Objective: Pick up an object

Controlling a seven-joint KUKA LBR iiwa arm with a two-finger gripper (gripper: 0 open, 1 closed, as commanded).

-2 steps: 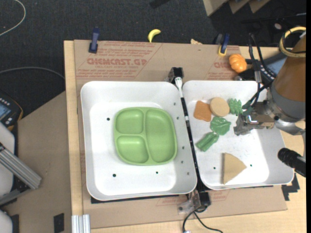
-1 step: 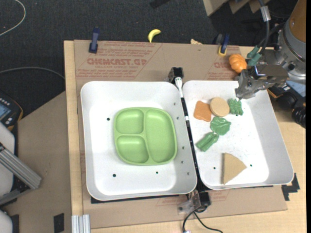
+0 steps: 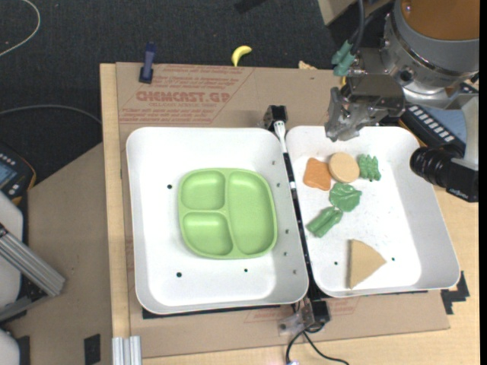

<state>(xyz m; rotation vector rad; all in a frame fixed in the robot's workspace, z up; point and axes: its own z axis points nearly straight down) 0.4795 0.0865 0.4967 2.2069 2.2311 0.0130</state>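
My gripper (image 3: 340, 130) hangs over the far left part of the right bin (image 3: 426, 234), just above and behind the toy food. Nothing shows between its fingers. Below it lie an orange piece (image 3: 316, 174), a tan round piece (image 3: 343, 167) and a small green piece (image 3: 370, 167). Nearer the front are a green leafy piece (image 3: 345, 197), a green pickle-like piece (image 3: 324, 222) and a tan wedge (image 3: 363, 264).
The left bin (image 3: 152, 226) holds a green divided plate (image 3: 227, 212). Both bins rest on a cardboard sheet (image 3: 190, 93). A blue clip (image 3: 148, 63) and a yellow banana toy (image 3: 241, 53) lie at the cardboard's far edge.
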